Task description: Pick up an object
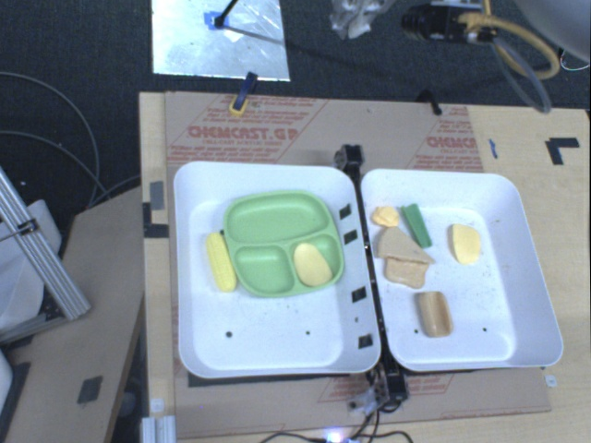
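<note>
The right bin (pixel 526 247) holds several toy foods: a small yellow piece (pixel 385 216), a green stick (pixel 416 225), a tan slice (pixel 400 245) lying over a tan chunk (pixel 405 272), a yellow oval (pixel 465 244) and a brown roll (pixel 433 313). In the left bin (pixel 199 340) lies a green divided plate (pixel 272 224) with a yellow lemon-like piece (pixel 313 264) in its right compartment. A yellow corn cob (pixel 220 261) rests beside the plate's left edge. My gripper (pixel 362 5) hangs blurred at the top of the view, far beyond both bins and well above the bench.
The bins sit side by side on a cardboard sheet (pixel 305 127) with a black clip (pixel 350 158) at their seam. A shiny metal plate (pixel 220 26) lies on the dark floor at the back left. Hoses (pixel 517 58) loop at the top right.
</note>
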You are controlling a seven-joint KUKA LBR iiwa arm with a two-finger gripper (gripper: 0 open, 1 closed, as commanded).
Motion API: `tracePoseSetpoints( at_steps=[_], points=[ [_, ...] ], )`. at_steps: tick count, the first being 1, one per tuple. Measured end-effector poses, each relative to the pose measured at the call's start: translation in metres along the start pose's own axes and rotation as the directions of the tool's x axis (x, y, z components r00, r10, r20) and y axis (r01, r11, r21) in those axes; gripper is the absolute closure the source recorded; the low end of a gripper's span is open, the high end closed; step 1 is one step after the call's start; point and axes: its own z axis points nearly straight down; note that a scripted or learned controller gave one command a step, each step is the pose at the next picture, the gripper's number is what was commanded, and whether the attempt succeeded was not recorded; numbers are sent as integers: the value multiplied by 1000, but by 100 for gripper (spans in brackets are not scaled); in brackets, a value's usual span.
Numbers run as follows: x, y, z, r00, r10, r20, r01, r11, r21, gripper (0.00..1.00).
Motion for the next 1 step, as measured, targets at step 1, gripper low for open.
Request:
tracePoseSetpoints(
  at_steps=[1],
  points=[
    [73,-70,97,1000,-12,1,12,1000,14,100]
  ],
)
